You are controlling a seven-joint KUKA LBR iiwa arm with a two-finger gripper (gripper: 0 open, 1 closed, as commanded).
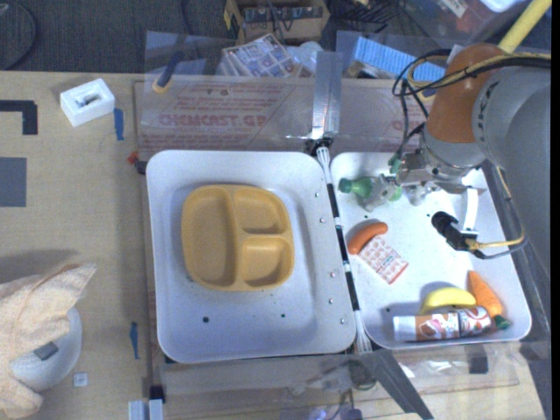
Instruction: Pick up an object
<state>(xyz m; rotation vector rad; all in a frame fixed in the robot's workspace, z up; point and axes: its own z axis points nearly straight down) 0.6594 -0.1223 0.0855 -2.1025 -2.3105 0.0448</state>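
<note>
- Looking down on the bench: two white bins sit side by side, left bin and right bin.
- Arm comes in from the right, orange band above the wrist, reaching down over the upper part of the right bin.
- Tool sits low in the right bin's upper left area, just beside a small green object. Contact vs. near miss: unclear.
- Tool state: cannot tell; that area is too cluttered to read.
- Nothing visibly held between the tool's tips.
- Right bin contents: orange curved piece near the left wall, patterned red-and-white card just below it, the two touching or nearly so.
- Bottom right corner of that bin: yellow banana, orange carrot just beside it, red-and-white tube lying flat along the lower wall under both.
- Black cable end hangs over the bin's right half, below the wrist.
- Left bin holds a yellow divided tray, sitting flat, roughly centred, slightly toward the top.
- Off-bin: white small box top left of the bench, beige cloth at lower left.
</note>
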